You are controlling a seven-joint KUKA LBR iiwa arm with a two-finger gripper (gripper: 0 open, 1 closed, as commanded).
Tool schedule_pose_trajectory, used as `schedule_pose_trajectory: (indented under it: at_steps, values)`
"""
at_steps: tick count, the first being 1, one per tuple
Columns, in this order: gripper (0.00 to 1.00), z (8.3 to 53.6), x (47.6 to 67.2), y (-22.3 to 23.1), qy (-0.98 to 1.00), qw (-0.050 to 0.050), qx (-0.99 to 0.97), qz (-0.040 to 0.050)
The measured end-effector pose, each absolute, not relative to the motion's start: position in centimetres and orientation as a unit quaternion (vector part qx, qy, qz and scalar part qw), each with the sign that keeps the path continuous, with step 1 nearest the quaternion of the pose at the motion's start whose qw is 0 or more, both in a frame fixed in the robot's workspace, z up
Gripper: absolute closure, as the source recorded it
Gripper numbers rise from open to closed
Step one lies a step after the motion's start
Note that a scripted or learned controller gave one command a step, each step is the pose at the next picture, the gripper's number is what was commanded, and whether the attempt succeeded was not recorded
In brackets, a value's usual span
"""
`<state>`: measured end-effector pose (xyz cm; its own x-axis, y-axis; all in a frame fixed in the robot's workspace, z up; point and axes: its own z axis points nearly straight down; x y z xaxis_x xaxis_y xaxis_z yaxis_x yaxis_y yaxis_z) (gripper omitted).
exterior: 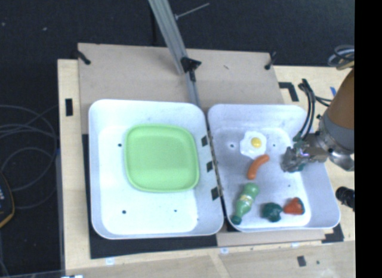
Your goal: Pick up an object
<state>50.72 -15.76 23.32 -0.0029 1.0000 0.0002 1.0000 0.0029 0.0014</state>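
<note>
The gripper (293,158) hangs over the right bin (316,208); I cannot tell how it is set. Just left lie a sausage (258,166) and fried egg (253,144); nearer, a green bottle (244,202), dark green piece (271,211) and red piece (293,206). The left bin (107,211) holds a green plate (162,158).

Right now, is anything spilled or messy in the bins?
Nothing looks spilled or broken. The green bottle lies on its side in the right bin, near the sausage, fried egg and two small toys. The green plate sits flat in the left bin.
</note>
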Motion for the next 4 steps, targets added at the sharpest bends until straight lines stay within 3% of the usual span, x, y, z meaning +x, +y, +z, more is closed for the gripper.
schedule_pose_trajectory:
  at_steps: [2,4]
  values:
    - [1.00,22.0,52.5,-5.1,0.708,0.000,0.706,0.0003]
    - [1.00,23.0,52.9,6.7,0.709,0.000,0.705,0.0008]
